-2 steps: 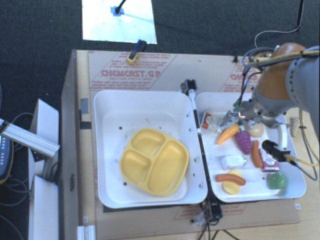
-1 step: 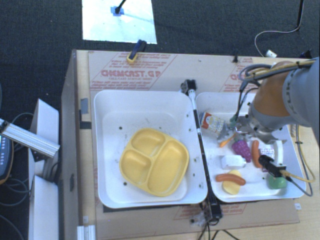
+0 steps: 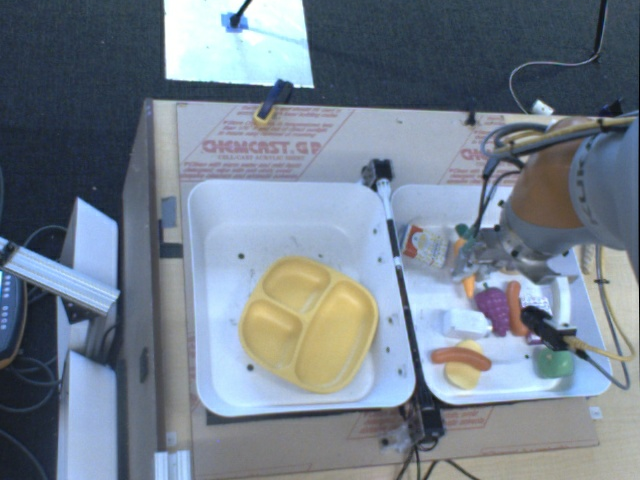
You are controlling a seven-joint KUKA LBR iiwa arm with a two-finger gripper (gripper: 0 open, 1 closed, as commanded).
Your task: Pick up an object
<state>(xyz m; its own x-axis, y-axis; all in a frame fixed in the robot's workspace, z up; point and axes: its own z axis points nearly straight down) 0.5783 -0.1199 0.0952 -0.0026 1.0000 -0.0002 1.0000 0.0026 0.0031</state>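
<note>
The right bin (image 3: pixel 590 388) holds several small toys. A white and orange pouch (image 3: pixel 426 246) lies at its left. Nearer the front are purple grapes (image 3: pixel 493 308), an orange carrot (image 3: pixel 515 308), a white block (image 3: pixel 465 321), a red sausage (image 3: pixel 460 356) and a yellow piece (image 3: pixel 462 376). A green object (image 3: pixel 553 363) sits at the front right. My gripper (image 3: pixel 478 256) is low in this bin, just right of the pouch and above the grapes. The wrist hides its tips.
The left bin (image 3: pixel 215 228) holds a yellow divided plate (image 3: pixel 308 323). A black divider bar (image 3: pixel 396 268) runs between the bins. Cables (image 3: pixel 590 343) trail over the right bin's right side. A yellow and blue clip (image 3: pixel 270 103) lies on the board behind.
</note>
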